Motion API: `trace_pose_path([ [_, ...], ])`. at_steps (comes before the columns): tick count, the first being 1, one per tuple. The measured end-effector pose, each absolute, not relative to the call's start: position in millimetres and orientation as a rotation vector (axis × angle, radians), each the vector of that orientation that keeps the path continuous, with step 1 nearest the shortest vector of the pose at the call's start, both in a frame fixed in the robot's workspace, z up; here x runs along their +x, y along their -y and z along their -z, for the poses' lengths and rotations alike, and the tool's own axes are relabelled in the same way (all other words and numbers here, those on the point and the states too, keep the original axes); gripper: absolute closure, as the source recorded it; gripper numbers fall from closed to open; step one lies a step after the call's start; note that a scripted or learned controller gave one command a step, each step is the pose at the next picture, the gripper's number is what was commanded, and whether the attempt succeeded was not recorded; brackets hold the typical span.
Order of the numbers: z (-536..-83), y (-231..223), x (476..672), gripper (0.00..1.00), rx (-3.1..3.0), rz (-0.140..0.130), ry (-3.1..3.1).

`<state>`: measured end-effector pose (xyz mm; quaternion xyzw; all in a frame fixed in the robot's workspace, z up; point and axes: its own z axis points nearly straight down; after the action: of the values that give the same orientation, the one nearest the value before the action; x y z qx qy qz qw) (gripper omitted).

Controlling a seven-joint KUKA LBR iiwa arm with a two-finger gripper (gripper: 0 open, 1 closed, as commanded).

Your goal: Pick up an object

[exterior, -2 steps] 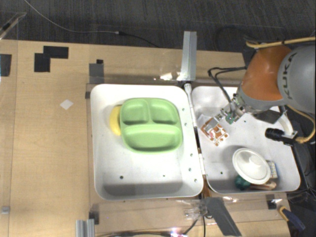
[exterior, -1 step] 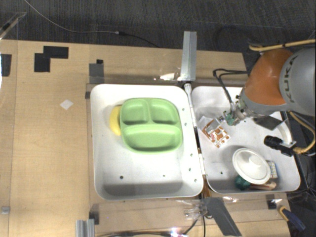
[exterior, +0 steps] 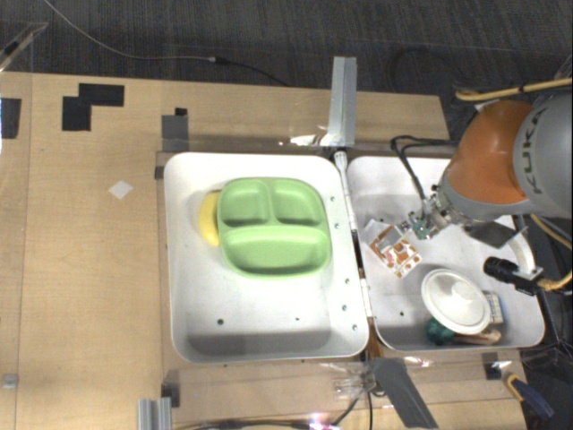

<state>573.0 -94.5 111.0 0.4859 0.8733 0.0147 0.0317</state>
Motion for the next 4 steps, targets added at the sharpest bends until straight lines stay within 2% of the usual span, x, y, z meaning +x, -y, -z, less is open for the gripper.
trace_pose_path([
  [1,-111.1,95.4,563.6,0.0,1.435,-0.043,-2.72],
  [2,-89.2,90.3,514.5,0.0,1.463,-0.01,-2.766],
  [3,-101.3,91.2,518.1,1.0,1.458,-0.014,-2.755],
  [4,-178.1,114.7,540.6,1.0,1.599,-0.004,-2.696],
])
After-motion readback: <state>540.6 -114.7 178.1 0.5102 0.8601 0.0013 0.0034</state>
